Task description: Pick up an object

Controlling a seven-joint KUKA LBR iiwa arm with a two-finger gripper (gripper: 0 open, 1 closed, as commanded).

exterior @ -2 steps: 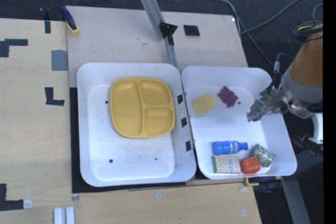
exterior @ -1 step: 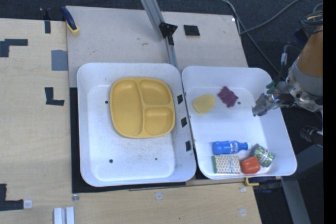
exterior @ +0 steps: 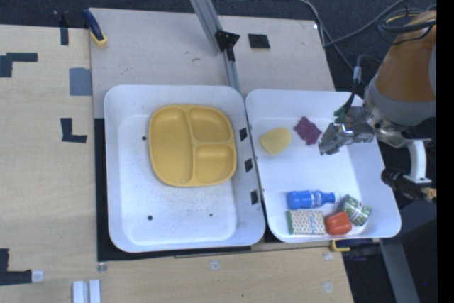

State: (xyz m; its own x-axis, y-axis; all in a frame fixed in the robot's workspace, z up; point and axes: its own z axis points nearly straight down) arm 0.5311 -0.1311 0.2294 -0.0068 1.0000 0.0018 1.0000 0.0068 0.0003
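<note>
The right bin (exterior: 369, 174) holds a pale yellow rounded object (exterior: 275, 140), a purple crinkled piece (exterior: 307, 130), a blue bottle (exterior: 309, 199), a green-patterned packet (exterior: 307, 222), a red object (exterior: 338, 224) and a small green can (exterior: 357, 211). My gripper (exterior: 330, 143) hangs over the upper right part of this bin, just right of the purple piece, fingers pointing down-left. Nothing shows between its fingers.
The left bin (exterior: 128, 174) carries a yellow divided plate (exterior: 192, 145). A metal pole (exterior: 206, 3) slants up from between the bins. Cables run across the dark floor behind. A blue and yellow clamp (exterior: 94, 26) sits at the bench's far left corner.
</note>
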